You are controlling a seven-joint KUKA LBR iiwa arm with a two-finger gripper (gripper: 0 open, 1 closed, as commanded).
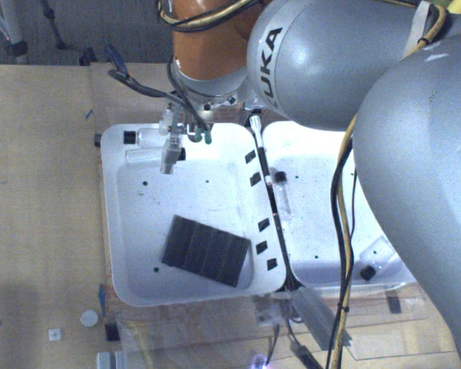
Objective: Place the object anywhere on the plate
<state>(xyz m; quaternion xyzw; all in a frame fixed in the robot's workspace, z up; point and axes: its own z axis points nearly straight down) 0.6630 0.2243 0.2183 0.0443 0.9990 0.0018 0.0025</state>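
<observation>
The plate (206, 250) is a dark, ribbed square lying flat in the front part of the left bin (131, 229), slightly turned. My gripper (183, 138) hangs under the orange wrist band over the far edge of that bin, well behind the plate. A small teal-green thing (202, 136) shows right at the gripper, above the bin's back wall. Whether it is held or merely beside the gripper, I cannot tell. The arm's grey bulk covers the upper right of the view.
The right bin (315, 206) sits beside the left one, partly under the arm. A ridge with black marks (261, 206) divides them. A yellow-black cable (342, 229) hangs over the right bin. Small bits (88, 318) lie on the bench at the front left.
</observation>
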